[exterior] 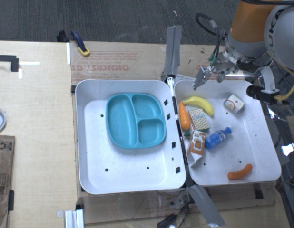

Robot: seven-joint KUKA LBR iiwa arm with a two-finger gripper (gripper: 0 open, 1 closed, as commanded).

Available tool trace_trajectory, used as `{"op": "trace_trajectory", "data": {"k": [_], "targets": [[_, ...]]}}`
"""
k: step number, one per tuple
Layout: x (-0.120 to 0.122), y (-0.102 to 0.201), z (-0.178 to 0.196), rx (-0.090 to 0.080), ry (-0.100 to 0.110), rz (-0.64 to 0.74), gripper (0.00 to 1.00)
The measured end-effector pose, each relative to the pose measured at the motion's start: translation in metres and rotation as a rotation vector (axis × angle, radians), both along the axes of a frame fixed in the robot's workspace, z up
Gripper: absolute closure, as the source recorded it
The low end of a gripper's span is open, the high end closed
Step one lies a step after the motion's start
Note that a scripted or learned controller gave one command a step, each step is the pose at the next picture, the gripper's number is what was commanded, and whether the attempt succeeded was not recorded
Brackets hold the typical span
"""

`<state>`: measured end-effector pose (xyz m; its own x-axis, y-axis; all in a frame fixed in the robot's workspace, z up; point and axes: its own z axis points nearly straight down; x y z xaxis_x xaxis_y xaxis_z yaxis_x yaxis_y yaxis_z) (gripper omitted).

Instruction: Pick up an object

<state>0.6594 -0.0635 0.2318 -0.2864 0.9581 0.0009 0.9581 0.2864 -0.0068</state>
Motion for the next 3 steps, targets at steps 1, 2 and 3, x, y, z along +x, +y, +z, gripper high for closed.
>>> {"op": "trace_trajectory", "data": {"k": [1,2,3], "targets": [[-0.0771,-0.0419,-0.1174,0.001,0.002,-0.047,0.00],[-0.0764,-0.0436,-0.1113,0.001,0.004,-0.052,1.00],[-0.0764,-0.0435,-0.1113,0.001,0.004,-0.051,0.00]]}}
